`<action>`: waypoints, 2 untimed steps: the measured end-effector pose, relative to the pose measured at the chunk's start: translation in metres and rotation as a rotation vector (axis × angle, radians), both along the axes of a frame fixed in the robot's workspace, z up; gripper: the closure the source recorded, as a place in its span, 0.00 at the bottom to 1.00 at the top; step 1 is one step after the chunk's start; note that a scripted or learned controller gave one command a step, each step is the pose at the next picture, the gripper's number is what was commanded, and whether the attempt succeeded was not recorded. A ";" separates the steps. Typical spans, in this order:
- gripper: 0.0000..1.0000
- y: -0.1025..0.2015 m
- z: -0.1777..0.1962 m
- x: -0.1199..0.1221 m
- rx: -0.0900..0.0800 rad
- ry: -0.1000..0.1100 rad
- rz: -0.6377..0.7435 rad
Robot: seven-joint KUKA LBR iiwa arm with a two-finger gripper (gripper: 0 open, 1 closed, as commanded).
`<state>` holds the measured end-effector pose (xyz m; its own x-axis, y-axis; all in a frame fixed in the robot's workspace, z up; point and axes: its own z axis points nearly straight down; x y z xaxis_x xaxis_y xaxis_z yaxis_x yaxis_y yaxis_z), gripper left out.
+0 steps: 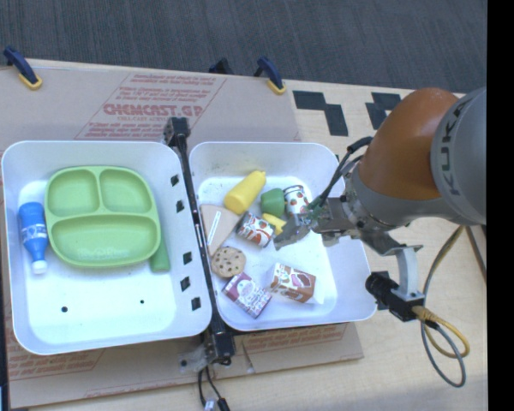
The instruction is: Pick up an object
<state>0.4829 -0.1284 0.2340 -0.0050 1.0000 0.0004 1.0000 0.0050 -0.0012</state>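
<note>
I see my end effector (293, 229) low in the right bin (347, 302), though I cannot tell its grasp state, and the small red-and-white can (256, 229) lies just to its left, long axis running left-right.

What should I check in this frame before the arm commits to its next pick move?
1. Gripper over the right white bin: ok.
2. Target between fingers: cannot tell.
3. Nearest objects, the small red-and-white can and green toy pepper, crowded together: not ok for a clean grasp.
4. Yellow mustard bottle, round cookie, brown-and-white carton lie apart from the gripper: ok.
5. Left bin's green divided plate and blue bottle undisturbed: ok.
</note>
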 end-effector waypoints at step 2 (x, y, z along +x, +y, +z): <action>1.00 -0.073 -0.113 0.000 -0.001 0.001 0.007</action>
